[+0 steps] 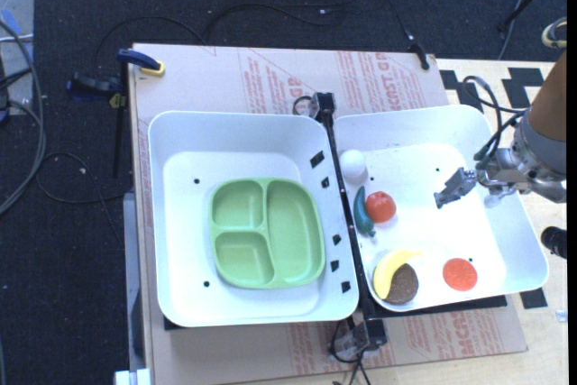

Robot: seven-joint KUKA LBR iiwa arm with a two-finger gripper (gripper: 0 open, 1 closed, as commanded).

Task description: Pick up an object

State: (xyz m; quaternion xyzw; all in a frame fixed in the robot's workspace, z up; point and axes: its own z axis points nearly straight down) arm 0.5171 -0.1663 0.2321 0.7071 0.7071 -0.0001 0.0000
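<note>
Over the right bin [505, 234], the pincer [453, 188] hangs, seemingly released and empty. Descending here, it could miss the tomato [380, 206].

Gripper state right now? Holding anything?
Gripper: above the right bin, nothing visible between its fingers; open or shut cannot be told from the camera view.
</note>
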